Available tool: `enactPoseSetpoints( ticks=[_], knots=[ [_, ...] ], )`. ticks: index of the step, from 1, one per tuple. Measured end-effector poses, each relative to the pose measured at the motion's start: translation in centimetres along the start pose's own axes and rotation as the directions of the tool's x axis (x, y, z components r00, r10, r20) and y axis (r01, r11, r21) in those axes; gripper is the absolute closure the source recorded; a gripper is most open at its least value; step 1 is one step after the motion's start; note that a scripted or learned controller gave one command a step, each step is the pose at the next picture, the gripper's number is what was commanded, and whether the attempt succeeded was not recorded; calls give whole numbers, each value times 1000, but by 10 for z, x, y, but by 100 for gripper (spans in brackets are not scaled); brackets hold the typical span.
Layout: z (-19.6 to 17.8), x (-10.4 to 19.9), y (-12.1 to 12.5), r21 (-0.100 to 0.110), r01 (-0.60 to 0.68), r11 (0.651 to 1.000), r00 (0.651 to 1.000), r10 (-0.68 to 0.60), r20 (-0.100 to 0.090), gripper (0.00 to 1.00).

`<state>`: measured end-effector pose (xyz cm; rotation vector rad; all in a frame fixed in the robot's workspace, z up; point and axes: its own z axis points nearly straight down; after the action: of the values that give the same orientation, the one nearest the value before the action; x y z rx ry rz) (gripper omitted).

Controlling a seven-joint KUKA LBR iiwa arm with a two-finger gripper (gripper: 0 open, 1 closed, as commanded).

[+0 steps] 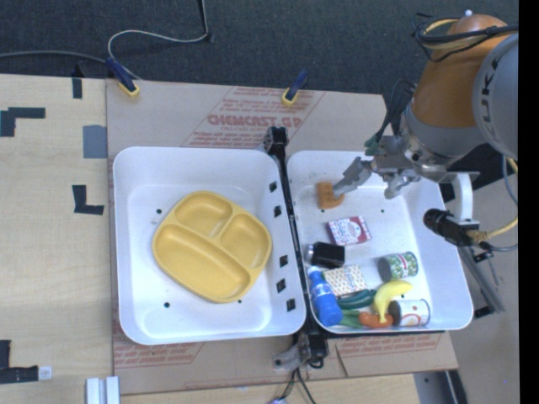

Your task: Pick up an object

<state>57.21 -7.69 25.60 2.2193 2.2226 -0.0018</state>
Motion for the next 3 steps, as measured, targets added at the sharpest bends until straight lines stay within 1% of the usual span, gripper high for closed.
enactPoseSetpoints(
  ticks=[1, 2, 3],
  knots=[
    [125, -52, -11, 4, -2, 1000, 1000, 2, -1, 0],
    [171, -61, -20, -1, -1, 1000, 1000, 1, -1, 0],
    [171, -50, 27, -4, 0, 1000, 1000, 0, 0, 0]
  ],
)
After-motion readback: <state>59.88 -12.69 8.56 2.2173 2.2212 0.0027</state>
